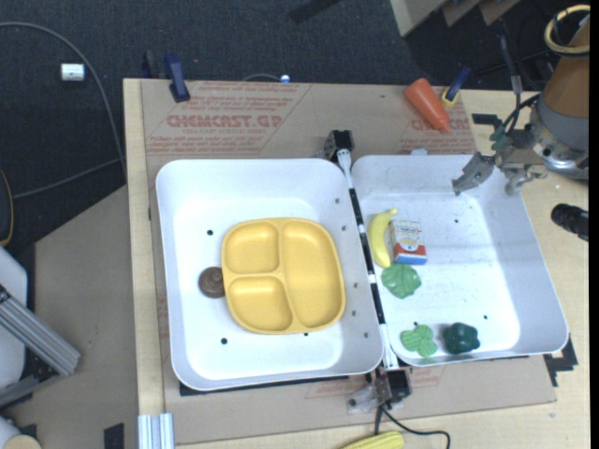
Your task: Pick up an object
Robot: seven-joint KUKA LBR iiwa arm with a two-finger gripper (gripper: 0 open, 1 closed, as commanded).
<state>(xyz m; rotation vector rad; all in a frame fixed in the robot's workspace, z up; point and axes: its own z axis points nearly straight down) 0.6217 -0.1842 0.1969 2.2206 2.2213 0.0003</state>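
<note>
In the camera view, the gripper (489, 174) is seen above the far right corner of the right bin (524, 251), its two fingers spread apart with nothing between them. The candidate objects are gathered along that bin's left side, well apart from it: a curved yellow banana (379, 238) touching a small printed carton (408, 241), a flat green leaf-shaped piece (402, 280), a lighter green piece (418, 340) and a dark green lump (460, 338). The isolated dark lump is judged easiest; a straight descent with the fingers straddling it would be wise. In the left bin (187, 251), a glossy yellow divided tray (281, 275) is seen.
</note>
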